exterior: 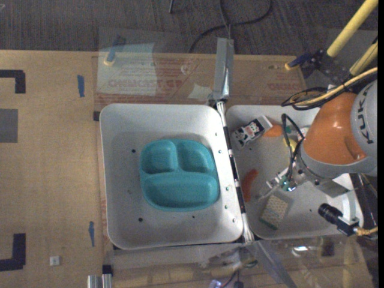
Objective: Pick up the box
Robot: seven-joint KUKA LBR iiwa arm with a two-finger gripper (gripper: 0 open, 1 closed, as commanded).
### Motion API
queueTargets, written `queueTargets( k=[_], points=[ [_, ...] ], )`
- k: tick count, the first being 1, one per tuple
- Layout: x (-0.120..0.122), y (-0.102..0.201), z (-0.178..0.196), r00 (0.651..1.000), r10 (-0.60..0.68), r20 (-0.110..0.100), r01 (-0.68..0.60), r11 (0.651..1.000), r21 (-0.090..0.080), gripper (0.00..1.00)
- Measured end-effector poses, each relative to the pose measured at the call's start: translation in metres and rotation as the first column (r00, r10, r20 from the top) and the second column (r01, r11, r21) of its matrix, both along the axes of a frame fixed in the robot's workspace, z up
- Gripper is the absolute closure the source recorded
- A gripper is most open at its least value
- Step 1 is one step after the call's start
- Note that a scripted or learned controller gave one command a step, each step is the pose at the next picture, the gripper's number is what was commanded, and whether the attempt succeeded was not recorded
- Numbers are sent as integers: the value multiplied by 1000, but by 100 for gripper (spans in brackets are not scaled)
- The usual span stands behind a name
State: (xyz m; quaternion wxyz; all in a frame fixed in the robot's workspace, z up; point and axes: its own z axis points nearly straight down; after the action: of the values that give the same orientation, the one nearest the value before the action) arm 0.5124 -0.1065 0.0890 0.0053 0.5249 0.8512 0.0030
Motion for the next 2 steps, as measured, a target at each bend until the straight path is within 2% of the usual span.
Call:
queueTargets(
  k=[1, 2],
  points=[
    [50, -9, 0, 975, -223, -3, 223, 975, 0, 0],
    [144, -8, 2, 979, -199, -51, 198, 980, -10, 0]
  ],
)
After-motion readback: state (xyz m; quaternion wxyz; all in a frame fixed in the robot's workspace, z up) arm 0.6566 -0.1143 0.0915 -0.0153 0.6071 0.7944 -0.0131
